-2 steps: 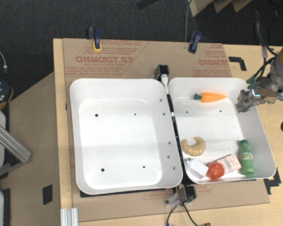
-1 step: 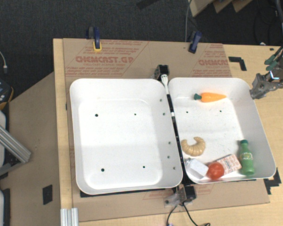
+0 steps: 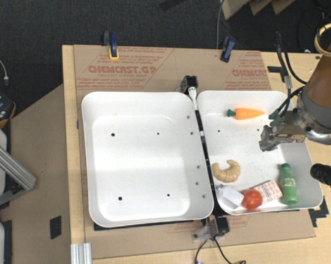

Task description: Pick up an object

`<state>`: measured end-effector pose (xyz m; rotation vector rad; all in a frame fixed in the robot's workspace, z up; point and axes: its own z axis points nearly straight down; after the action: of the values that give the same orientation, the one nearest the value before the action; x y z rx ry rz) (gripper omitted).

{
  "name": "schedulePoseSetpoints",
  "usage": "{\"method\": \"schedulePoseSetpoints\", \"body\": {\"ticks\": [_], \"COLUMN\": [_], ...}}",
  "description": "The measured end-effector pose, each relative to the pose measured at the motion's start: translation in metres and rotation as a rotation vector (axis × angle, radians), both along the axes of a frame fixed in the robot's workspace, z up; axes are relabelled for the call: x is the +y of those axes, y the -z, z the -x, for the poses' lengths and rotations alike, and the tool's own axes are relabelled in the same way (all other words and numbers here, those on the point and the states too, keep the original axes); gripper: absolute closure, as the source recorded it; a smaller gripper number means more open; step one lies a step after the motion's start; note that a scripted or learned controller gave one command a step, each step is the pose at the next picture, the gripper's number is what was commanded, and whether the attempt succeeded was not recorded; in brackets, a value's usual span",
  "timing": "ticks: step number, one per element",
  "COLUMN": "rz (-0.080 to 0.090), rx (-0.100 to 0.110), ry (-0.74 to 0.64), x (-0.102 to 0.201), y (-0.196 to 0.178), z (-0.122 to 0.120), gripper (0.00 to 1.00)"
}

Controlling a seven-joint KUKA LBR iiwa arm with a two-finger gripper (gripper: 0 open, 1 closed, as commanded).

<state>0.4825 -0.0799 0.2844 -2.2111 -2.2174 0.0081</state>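
My gripper (image 3: pixel 266 139) hangs over the right bin (image 3: pixel 303 147) near its right side, with nothing visibly held in it. An orange carrot (image 3: pixel 246 113) lies toward the bin's far end, up and left of the gripper. A tan croissant (image 3: pixel 227 170) rests near the bin's left wall, below and left of the gripper. Along the near edge lie a red tomato (image 3: pixel 252 199), a white and red packet (image 3: pixel 268 191), and a green bottle (image 3: pixel 288 184), which sits below the gripper.
The left bin (image 3: pixel 94 147) sits beside the right one, with a black divider strip (image 3: pixel 201 142) between them. A small white piece (image 3: pixel 227 196) lies next to the tomato. Blue clamps (image 3: pixel 112 43) (image 3: pixel 227 48) hold the cardboard base at the far edge.
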Motion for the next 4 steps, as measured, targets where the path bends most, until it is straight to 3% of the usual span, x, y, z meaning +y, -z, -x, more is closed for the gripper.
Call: {"method": "schedulePoseSetpoints", "body": {"ticks": [1,2,3,4], "rz": [0.006,0.000,0.005,0.003], "rx": [-0.019,0.007,-0.034,-0.025], "ry": [0.003,-0.001,-0.001,-0.003], "x": [-0.015,0.047,0.051,0.090], "y": [-0.066,0.109,-0.062,-0.149], "z": [-0.005,-0.006,-0.062,-0.074], "gripper": [1.00,1.00,1.00,1.00]}}
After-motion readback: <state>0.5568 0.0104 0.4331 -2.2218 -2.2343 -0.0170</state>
